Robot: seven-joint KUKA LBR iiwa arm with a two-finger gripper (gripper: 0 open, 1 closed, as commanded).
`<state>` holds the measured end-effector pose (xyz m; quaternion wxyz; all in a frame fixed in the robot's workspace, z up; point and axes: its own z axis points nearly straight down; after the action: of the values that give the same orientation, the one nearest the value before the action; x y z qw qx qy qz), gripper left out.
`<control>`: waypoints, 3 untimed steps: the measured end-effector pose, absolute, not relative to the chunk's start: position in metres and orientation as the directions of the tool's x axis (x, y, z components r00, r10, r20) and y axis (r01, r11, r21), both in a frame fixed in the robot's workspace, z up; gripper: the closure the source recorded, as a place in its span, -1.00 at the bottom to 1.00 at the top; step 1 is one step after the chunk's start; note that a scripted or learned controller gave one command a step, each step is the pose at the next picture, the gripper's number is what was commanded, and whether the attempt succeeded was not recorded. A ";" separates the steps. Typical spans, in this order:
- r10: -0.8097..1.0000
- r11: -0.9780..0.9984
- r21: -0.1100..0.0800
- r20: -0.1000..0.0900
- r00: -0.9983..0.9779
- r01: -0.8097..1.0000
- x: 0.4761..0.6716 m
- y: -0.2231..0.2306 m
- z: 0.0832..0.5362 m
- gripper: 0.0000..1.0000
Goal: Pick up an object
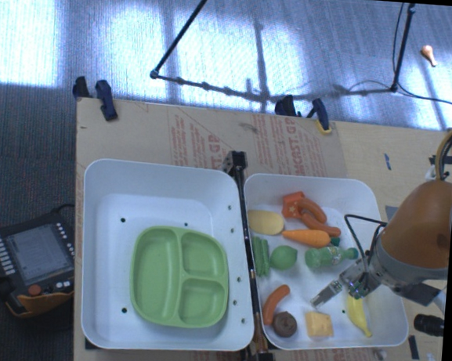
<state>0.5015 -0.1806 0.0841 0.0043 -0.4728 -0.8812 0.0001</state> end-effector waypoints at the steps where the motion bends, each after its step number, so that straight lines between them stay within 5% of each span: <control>1: 0.602 0.798 -0.001 0.007 -0.798 0.602 0.475 -0.198 0.085 -1.00; 2: 0.607 0.795 0.000 0.013 -0.795 0.607 0.476 -0.198 0.092 1.00; 3: 0.343 0.939 0.002 0.004 -0.939 0.343 0.477 -0.181 0.206 1.00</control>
<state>0.4771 -0.1807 0.2060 0.0018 -0.1740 -0.9847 -0.0011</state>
